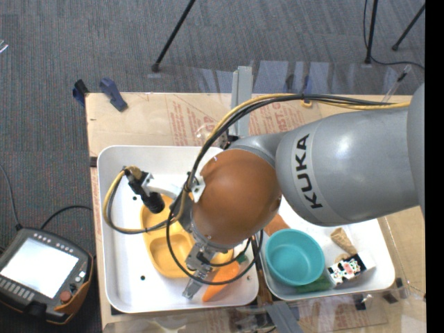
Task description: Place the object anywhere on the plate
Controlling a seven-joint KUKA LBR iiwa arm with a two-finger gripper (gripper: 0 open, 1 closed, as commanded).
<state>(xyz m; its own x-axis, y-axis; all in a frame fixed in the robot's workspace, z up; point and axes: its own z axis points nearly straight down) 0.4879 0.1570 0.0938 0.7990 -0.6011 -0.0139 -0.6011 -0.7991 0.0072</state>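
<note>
The gripper (196,277) hangs low over the left bin (114,255), at about six o'clock in the view, its grey fingers (191,288) pointing down toward the bin's near edge; whether they are parted or pressed together cannot be told, and nothing is seen between them. Just beside them, at their four o'clock, lies the carrot (220,286), orange, long and tapered, flat on the bin floor with a bit of green at its far right end. It touches the near rim of the yellow plate (164,250), which sits mid-bin and is partly hidden by the arm (277,179).

In the right bin (383,255), at four o'clock, a teal bowl (295,257) stands upright by the left wall. At its three o'clock is a small black-and-white block (346,268), and just beyond that a tan piece (341,238).

Farther off, the cardboard (139,116) lies under both bins.
</note>
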